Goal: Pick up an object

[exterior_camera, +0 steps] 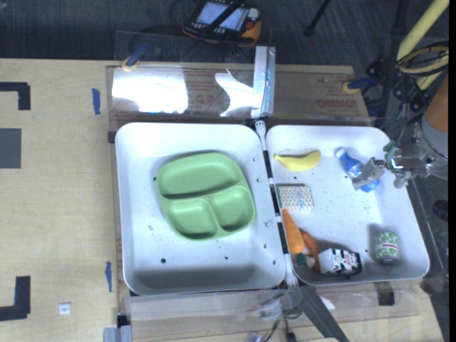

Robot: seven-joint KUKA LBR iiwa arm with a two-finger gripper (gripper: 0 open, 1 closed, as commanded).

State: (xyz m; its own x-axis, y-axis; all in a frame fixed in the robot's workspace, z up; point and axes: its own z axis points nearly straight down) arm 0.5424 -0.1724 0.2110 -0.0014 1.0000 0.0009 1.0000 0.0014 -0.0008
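The right bin (pixel 406 212) holds several small objects. A yellow banana (pixel 298 160) lies at its back left and a blue object (pixel 352 164) at its back middle. A patterned square packet (pixel 295 197) lies by the left wall, with an orange carrot (pixel 292 235) in front of it. A black-and-white cow toy (pixel 340 261) and a small green-and-white can (pixel 386 246) sit near the front. My gripper (pixel 385 168) hangs over the back right of this bin, just right of the blue object and close to it. Whether it touches the object is unclear.
The left bin (pixel 135 212) holds a green divided plate (pixel 205 194). A raised divider wall (pixel 267 191) separates the two bins. A clear plastic sheet and a metal upright (pixel 263 80) stand behind the bins. Cables and stands crowd the far right.
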